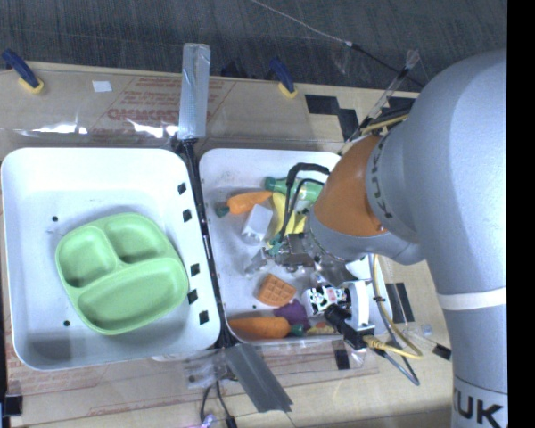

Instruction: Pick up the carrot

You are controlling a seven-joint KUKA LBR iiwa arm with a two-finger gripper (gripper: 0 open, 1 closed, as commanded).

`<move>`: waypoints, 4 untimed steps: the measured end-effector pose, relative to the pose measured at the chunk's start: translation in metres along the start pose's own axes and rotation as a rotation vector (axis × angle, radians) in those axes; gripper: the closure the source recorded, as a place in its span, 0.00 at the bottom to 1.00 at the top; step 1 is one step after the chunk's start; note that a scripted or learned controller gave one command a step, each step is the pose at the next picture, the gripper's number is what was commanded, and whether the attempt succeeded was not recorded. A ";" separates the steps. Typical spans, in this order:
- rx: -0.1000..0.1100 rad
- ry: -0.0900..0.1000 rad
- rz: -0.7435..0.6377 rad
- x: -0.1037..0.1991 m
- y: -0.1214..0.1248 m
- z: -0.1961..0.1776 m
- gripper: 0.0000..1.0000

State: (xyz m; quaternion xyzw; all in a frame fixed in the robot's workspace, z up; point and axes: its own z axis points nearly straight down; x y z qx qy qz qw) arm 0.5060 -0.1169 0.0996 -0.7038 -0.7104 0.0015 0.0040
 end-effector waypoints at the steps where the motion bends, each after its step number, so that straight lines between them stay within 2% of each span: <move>1: 0.000 0.000 -0.195 0.026 -0.030 0.010 0.00; 2: 0.002 0.001 -0.200 0.027 -0.030 0.001 1.00; 3: 0.004 0.003 -0.206 0.027 -0.030 -0.008 1.00; 4: -0.004 -0.001 0.089 0.019 -0.030 0.008 1.00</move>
